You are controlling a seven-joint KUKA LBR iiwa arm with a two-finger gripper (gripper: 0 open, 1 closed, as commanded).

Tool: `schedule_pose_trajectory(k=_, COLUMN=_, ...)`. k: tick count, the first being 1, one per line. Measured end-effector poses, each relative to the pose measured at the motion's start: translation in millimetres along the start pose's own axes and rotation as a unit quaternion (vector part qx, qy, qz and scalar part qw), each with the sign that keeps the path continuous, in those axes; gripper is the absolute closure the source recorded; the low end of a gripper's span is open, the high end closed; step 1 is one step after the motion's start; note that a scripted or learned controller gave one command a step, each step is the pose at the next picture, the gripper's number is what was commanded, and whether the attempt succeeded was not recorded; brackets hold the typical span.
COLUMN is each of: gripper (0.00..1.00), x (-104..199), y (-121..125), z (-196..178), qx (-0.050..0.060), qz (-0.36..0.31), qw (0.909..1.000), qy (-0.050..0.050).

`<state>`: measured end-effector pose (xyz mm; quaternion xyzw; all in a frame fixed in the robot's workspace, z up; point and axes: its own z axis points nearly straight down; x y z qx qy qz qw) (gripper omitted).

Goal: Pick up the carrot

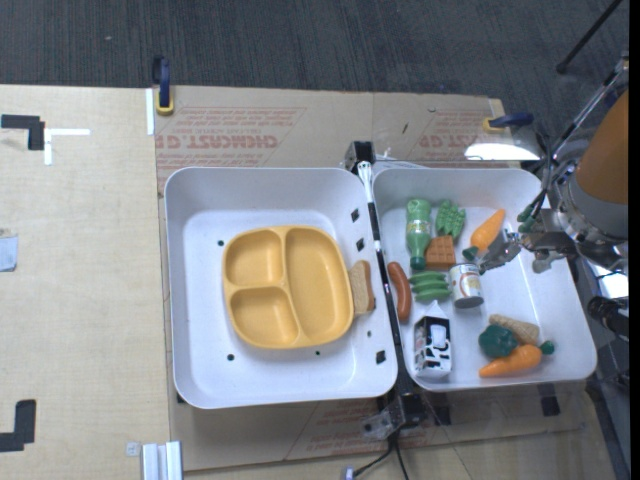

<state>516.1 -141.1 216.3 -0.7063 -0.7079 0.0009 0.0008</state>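
In the right bin (575, 308), an orange carrot (517, 359) with a green leafy top (497, 341) lies near the front wall. A second, smaller orange carrot-like piece (488, 230) lies toward the back of the same bin. My gripper (521, 255) hangs over the right bin's middle, just in front of that smaller piece and well behind the front carrot. Its fingers stand apart, one fingertip (496, 257) close to a silver can (466, 286). Nothing shows between them.
The right bin also holds a green bottle (418, 230), leafy greens (450, 218), a brown block (440, 254), a pea pod (430, 286), a sausage (400, 290), a milk carton (433, 348) and a beige piece (515, 326). The left bin (190, 358) holds a yellow divided plate (288, 286) and a bread slice (362, 288).
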Motion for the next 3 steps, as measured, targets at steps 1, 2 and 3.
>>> schedule_pose_trajectory(k=1, gripper=0.00, x=-28.3, y=94.3, z=38.0, qx=0.000, qz=0.085, qw=0.9964, qy=-0.001)
schedule_pose_trajectory(k=2, gripper=0.00, x=-30.7, y=132.3, z=118.5, qx=-0.005, qz=0.168, qw=0.9858, qy=0.000)
schedule_pose_trajectory(k=3, gripper=1.00, x=-30.4, y=134.0, z=107.3, qx=-0.007, qz=0.163, qw=0.9866, qy=-0.001)
